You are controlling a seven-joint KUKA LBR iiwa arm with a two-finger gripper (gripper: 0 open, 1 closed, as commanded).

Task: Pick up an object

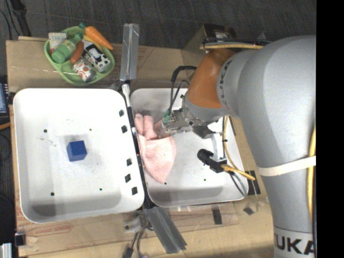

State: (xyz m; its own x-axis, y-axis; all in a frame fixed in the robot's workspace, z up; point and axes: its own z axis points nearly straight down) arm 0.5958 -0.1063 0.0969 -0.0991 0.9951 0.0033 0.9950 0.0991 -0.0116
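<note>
Overhead, the grey arm takes up the whole three o'clock side of the view, its orange band curving down toward the right bin. Next in size, the left bin sits at nine o'clock, touching the right bin along a shared divider. A pink cloth lies crumpled in the right bin against its nine o'clock wall, spreading from near the bin's top down toward six o'clock. At eleven o'clock on the bench, outside the bins, a green bowl holds toy food, an orange carrot among it. The gripper is low over the cloth's upper edge, at the cloth's one o'clock; whether its fingers are spread or pressed together I cannot tell. Smallest, a blue cube rests alone near the middle of the left bin.
</note>
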